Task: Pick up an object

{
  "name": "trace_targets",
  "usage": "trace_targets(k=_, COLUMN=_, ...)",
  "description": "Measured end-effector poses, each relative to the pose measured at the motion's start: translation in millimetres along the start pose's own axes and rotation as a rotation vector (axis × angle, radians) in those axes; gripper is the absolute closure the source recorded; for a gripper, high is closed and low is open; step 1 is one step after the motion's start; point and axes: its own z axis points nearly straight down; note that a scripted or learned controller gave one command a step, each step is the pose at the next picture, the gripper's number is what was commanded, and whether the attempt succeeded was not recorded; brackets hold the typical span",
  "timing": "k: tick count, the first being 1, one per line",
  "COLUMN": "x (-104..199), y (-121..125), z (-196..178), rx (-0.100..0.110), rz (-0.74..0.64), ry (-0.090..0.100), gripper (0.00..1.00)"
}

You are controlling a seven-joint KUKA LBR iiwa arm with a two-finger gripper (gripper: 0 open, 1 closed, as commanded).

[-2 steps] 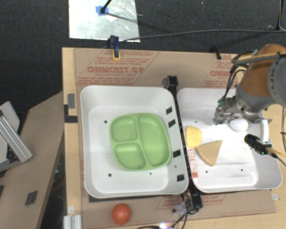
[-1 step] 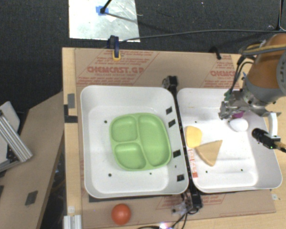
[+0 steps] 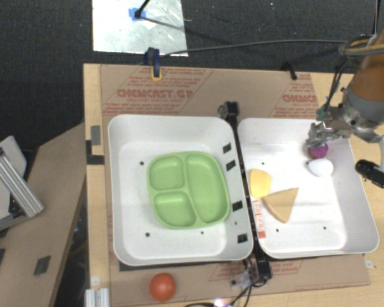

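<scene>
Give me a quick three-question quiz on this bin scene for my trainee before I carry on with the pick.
1. True or false: the green tray lies in the left bin.
2. Which object sits directly below the gripper: A white egg, B purple object, C tan wedge?
3. What lies outside both bins, by the bench's near edge?

Key: 1 true. 2 B. 3 An orange-red ball.

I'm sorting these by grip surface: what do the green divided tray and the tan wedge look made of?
The green divided tray looks like moulded plastic, smooth with a soft sheen: uniform colour, rounded compartment walls. The tan wedge in the right bin looks matte, possibly foam, wood or plastic toy food; its flat, dull faces show no glare, so the look leaves it open.
</scene>
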Motion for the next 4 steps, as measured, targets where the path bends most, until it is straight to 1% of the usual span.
trace_targets(k=1, x=-0.5, y=1.9, z=-38.3, rx=0.002, rz=0.0, ry=0.001, gripper=1.0)
trace_targets(k=2, x=60.2, y=8.8, z=-33.5, rx=0.007, rz=-0.006, ry=0.004, gripper=1.0)
trace_targets(k=3, x=105.8, y=6.1, z=-24.2, rx=0.008, rz=-0.005, ry=0.004, gripper=1.0)
trace_targets(k=4, x=160.4, y=-2.9, z=-14.3, rx=0.009, rz=-0.006, ry=0.005, gripper=1.0)
